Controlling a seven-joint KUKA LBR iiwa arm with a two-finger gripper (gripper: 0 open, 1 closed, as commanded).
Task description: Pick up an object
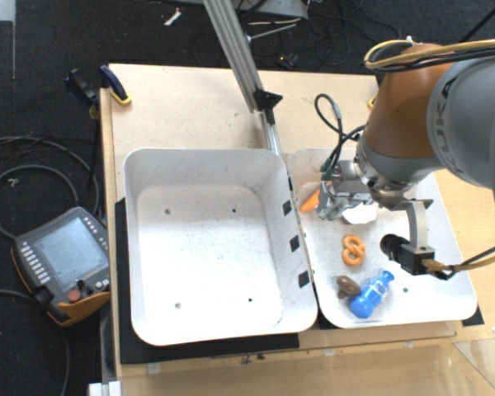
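**benchwatcher:** Going left to right on this one. Off the bench on the far left there's the teach pendant [63, 258] lying on the dark floor, with its cables looping around behind it. Up at the bench's back left corner sits a clamp with yellow-and-blue handles [107, 85]. Then the left bin [144, 172], a big white tub. A metal pole [235, 44] slants down from the top and ends right by the seam between the two bins.

**gripfan22:** And the right bin [445, 299]? That's where the stuff is, yeah?

**benchwatcher:** Yep. Near its left wall there's an orange piece [310, 200], partly tucked under the gripper [337, 205]. Just right of that a white object [361, 215], also half hidden by the wrist. Toward the front: an orange pretzel-shaped thing [353, 250], then a small brown lump [346, 285] touching or just beside a blue bottle [371, 295] lying on its side.

**gripfan22:** Jaws open or closed?

**benchwatcher:** Honestly can't tell. The arm [429, 114] comes in from the right and the gripper is low over the back left part of that bin, but the wrist body and cables cover the tips. I can't see anything pinched in there.
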